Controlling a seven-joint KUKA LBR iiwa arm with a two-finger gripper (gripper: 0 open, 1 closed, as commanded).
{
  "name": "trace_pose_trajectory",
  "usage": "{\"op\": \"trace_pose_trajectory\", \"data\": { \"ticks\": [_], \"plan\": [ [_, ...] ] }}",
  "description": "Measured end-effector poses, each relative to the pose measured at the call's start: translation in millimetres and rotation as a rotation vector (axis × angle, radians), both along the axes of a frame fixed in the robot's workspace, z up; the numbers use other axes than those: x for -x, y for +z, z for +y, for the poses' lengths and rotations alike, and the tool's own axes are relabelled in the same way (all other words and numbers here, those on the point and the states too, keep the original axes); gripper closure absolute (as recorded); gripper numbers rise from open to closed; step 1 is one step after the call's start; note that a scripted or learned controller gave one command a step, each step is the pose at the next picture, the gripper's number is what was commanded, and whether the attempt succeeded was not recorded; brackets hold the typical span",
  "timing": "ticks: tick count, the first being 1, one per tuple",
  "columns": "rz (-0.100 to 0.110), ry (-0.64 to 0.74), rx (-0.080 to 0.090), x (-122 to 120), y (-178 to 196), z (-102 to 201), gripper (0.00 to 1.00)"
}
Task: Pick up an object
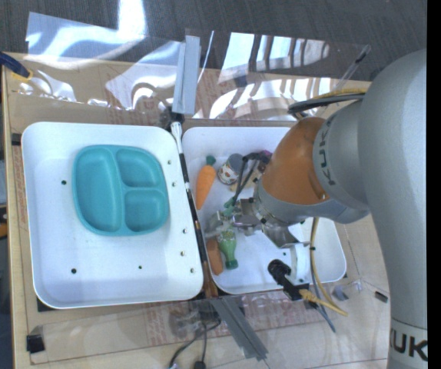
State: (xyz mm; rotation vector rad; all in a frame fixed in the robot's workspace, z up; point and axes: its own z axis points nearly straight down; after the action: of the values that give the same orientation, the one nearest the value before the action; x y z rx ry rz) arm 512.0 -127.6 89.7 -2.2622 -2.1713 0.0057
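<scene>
In the right bin [324, 271], the end effector [232, 220] hangs low over the clutter — whether it is clenched or released cannot be told. The green object [228, 250] lies just near of it, the carrot [204, 183] farther off; a clean grasp needs centring over one piece — clear of neighbours.

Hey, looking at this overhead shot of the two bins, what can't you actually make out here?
- Pincer: it sits low in the right bin, too small and cluttered in the camera view to tell open from shut, or whether it holds anything.
- Right bin's back right part: covered by the arm.
- Small objects near the carrot: too small to identify; the arm partly covers them.
- Green item below the pincer: blurred, kind unclear.
- Arm's base: cut off by the right edge.
</scene>
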Motion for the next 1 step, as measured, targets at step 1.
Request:
{"op": "trace_pose_trajectory", "data": {
  "ticks": [1],
  "plan": [
    [0.003, 0.005, 0.000, 0.2, 8.8, -0.3, 1.00]
  ]
}}
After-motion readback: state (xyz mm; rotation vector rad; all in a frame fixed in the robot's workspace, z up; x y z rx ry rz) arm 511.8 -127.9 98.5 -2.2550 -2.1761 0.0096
